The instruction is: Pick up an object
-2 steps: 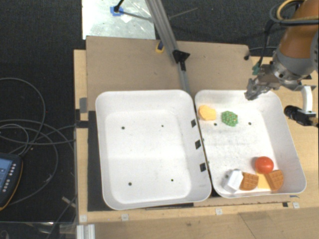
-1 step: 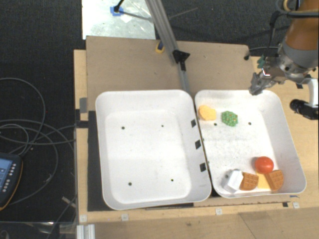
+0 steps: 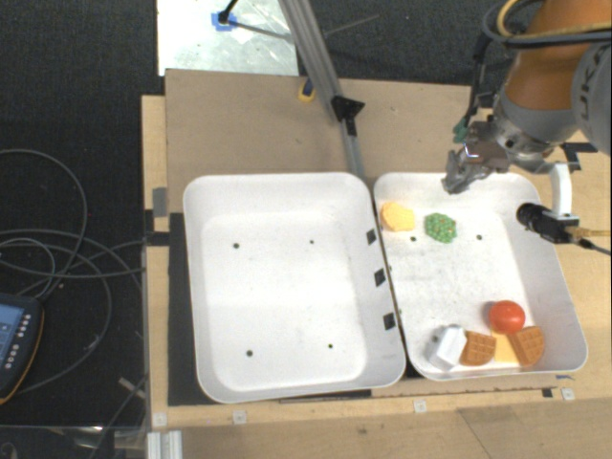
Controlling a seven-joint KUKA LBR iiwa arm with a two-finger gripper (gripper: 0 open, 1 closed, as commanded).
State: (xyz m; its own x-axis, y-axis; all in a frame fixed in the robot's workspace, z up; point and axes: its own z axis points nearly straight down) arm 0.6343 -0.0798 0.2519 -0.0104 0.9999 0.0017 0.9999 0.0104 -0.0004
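Camera view: The gripper [image 3: 460,182] is hanging over the top edge of the right bin [image 3: 550,285], at about 12 o'clock in it. I cannot tell how its claw is set, and nothing is showing in it. A green bumpy ball [image 3: 440,227] is lying just below it, toward 7 o'clock. A yellow piece [image 3: 399,218] is sitting at 9 o'clock from the ball. A red tomato [image 3: 507,316], two waffle pieces [image 3: 527,345] and a white block [image 3: 445,346] are bunching near 5 o'clock. The left bin [image 3: 287,285] is sitting beside it.
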